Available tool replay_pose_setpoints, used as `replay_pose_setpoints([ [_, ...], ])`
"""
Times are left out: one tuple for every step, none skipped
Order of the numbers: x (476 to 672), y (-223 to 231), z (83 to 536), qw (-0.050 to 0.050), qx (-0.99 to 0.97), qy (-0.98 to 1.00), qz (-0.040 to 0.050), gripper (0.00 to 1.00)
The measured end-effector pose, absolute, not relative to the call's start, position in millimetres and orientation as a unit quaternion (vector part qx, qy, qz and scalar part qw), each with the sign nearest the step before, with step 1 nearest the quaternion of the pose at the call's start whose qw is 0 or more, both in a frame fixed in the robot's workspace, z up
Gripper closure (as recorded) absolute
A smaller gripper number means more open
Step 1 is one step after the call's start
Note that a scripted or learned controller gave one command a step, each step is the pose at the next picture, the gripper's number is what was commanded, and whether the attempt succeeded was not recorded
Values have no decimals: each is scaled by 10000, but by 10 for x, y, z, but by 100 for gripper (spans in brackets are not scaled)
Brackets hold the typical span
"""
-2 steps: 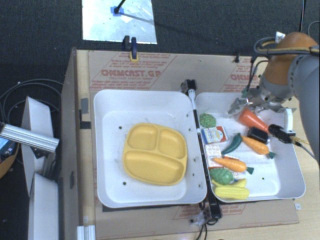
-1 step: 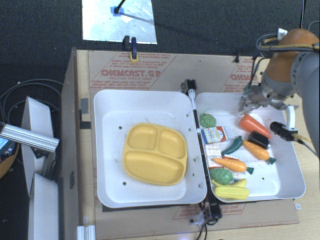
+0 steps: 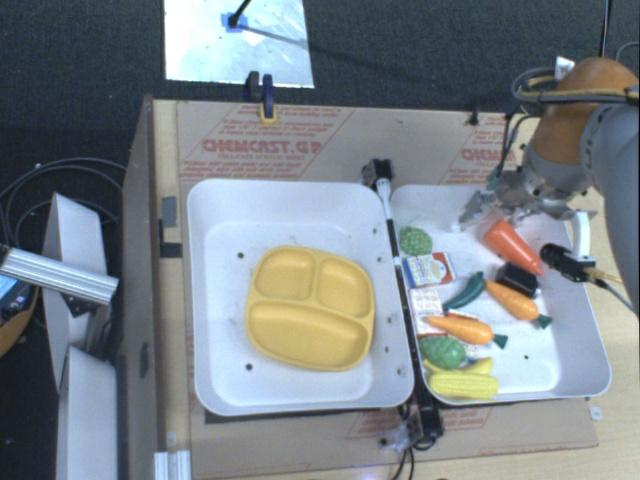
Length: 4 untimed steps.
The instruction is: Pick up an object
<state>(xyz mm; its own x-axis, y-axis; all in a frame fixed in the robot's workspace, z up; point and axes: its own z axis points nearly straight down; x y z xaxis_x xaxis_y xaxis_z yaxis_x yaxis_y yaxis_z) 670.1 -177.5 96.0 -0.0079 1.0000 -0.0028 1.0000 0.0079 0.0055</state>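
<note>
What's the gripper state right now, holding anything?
Gripper: over the back of the right bin, just behind the red-orange carrot. Open or closed cannot be told, and nothing is visibly held.

The scene is evenly and fairly brightly lit from overhead, with soft, short shadows. The two white bins, the left bin and the right bin, come close to overexposed, their inner walls washing out so that little surface detail remains. A reflective sheet at the top shows patchy glare. The dark floor around the tabletop falls nearly black and looks grainy. The yellow tray casts only a faint shadow along its lower rim. Overall sharpness is modest: printed lettering on the cardboard is soft, and small items look slightly smeared. Straight edges show mild bowing toward the frame's borders.
</note>
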Motion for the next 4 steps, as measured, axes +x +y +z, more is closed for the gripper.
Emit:
replay_pose_setpoints([
  [6713,-1777,1075,48,7036,7106,19,100],
  [6712,-1777,1073,48,7034,7108,16,0],
  [6689,-1857,847,12,7066,7077,2,0],
  [6703,-1857,965,32,7057,7085,12,100],
])
